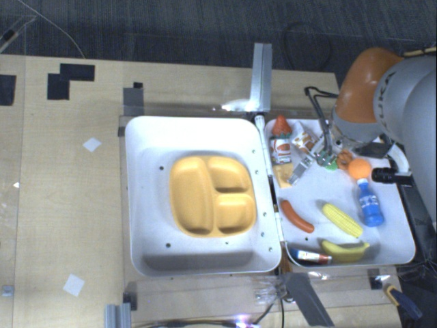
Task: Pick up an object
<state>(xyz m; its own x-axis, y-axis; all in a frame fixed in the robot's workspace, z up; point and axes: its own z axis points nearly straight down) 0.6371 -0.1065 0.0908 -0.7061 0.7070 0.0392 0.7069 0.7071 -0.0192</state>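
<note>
Ridged corn cob (pixel 341 219), perhaps plastic

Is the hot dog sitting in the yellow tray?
No, the hot dog lies in the right bin, apart from the yellow tray in the left bin.

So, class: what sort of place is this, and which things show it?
Probably a robot test lab: a robot arm over two white bins, toy food like a banana, and a yellow tray.
</note>
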